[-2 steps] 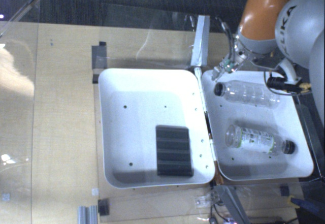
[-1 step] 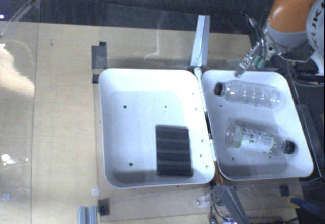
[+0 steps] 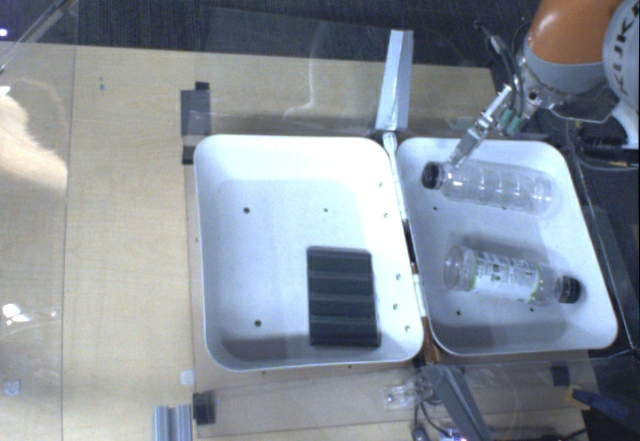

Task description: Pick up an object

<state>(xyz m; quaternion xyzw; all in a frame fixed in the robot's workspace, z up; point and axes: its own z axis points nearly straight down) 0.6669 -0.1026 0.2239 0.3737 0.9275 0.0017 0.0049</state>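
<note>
Two clear plastic bottles lie on their sides in the right bin [image 3: 598,321]. The upper bottle [image 3: 497,188] has its black cap pointing left; the lower bottle [image 3: 497,274] carries a label and its black cap points right. A black ribbed block [image 3: 342,296] lies flat in the left bin [image 3: 225,259], towards its front. My gripper [image 3: 466,146] reaches down from the upper right, and its tip is right at the neck end of the upper bottle. Nothing is lifted off the bin floor.
A grey metal bar [image 3: 397,79] stands at the back between the two bins. Black brackets [image 3: 196,113] sit at the left bin's far corner. A clear panel [image 3: 40,39] covers the bench at left. Cables [image 3: 600,144] hang beside the right bin.
</note>
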